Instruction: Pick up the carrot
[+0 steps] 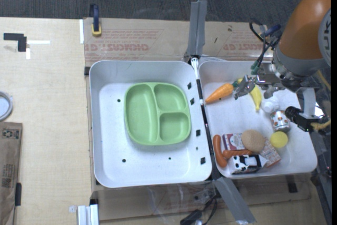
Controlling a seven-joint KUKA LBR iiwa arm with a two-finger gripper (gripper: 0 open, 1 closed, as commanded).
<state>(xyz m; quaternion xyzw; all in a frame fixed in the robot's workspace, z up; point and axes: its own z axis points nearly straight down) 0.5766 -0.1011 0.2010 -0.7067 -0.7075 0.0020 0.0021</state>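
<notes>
Carrot (219, 93) sits in the right bin (310, 158), top-left corner, close to the divider wall between the two bins. Its long axis runs at a slant: fat orange end up and right, thin tip down and left toward the divider.

Your gripper (251, 85) hovers just right of the carrot's fat end, near but apart from it as far as this view shows. You cannot tell from here whether it is wide or narrow (metal parts and cables clutter the spot), and nothing visibly sits in it.

Key relation: carrot lies to the left of the tool, slightly lower in the frame. So the coming move is a short shift left toward the divider, then down. Judgement: you likely want the grip across the carrot's slanted axis, near the thick half, not the tip.

Risks: a banana (256, 97) lies just beside the gripper, below it, and could get caught instead. The bin wall is close on the carrot's left, so there is little room on that side.

Left bin (105, 166) holds a green tray (157, 113), well apart from the action.
</notes>
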